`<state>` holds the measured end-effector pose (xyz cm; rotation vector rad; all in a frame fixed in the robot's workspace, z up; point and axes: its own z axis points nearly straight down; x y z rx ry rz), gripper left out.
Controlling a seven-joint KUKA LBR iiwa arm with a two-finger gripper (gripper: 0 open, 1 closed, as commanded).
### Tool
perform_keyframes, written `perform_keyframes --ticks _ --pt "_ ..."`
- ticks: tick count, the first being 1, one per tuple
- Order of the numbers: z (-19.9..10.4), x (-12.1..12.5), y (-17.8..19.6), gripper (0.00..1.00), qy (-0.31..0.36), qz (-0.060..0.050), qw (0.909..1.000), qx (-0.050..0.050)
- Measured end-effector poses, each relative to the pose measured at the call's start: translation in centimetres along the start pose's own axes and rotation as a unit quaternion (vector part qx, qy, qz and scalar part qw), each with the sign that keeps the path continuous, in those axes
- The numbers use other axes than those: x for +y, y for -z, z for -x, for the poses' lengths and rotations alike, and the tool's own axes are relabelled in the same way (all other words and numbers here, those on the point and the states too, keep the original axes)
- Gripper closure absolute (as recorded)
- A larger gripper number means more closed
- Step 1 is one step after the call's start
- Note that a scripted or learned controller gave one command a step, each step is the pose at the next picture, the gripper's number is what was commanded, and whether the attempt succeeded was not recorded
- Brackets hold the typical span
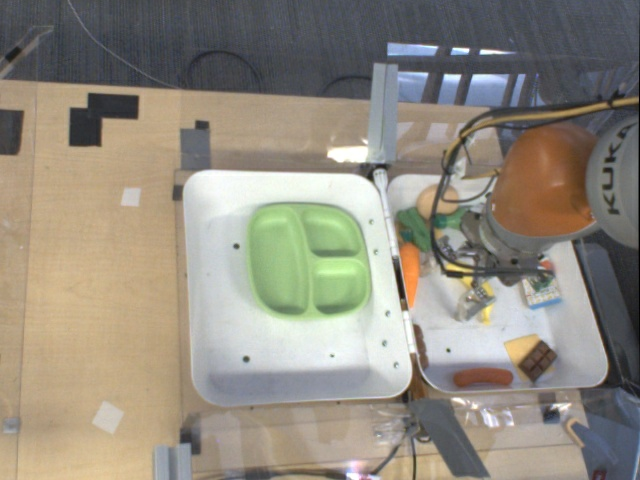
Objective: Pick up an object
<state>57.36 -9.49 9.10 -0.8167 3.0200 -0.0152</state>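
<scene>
The arm's orange band (540,183) hangs over the right bin (452,336). Below it, my gripper (472,298) reaches down into the middle of that bin, right beside a small yellow item (487,311); I cannot see whether they touch. An orange carrot (409,268) lies along the bin's left wall, with a green item (412,226) and a beige egg-like object (432,202) behind it. Near the front lie a red-brown sausage (483,377), a cheese wedge (520,347) and a chocolate piece (539,360). The wrist hides the bin's back right.
The left bin (230,348) holds a green divided plate (305,258). A blue-and-white packet (541,290) lies right of the gripper. A dark brown piece (421,346) rests against the right bin's left wall. Black cables (445,238) loop from the wrist.
</scene>
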Motion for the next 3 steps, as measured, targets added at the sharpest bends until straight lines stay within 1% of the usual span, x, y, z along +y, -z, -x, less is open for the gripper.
perform_keyframes --ticks 1,2,3 --pt "2.88 -1.53 -0.09 0.0 0.008 -0.001 1.0 0.001" --pt "2.97 -1.56 -0.06 0.0 0.023 -0.003 0.9997 0.0" --pt "2.96 -1.68 -0.1 0.0 0.019 -0.001 0.9998 0.001"
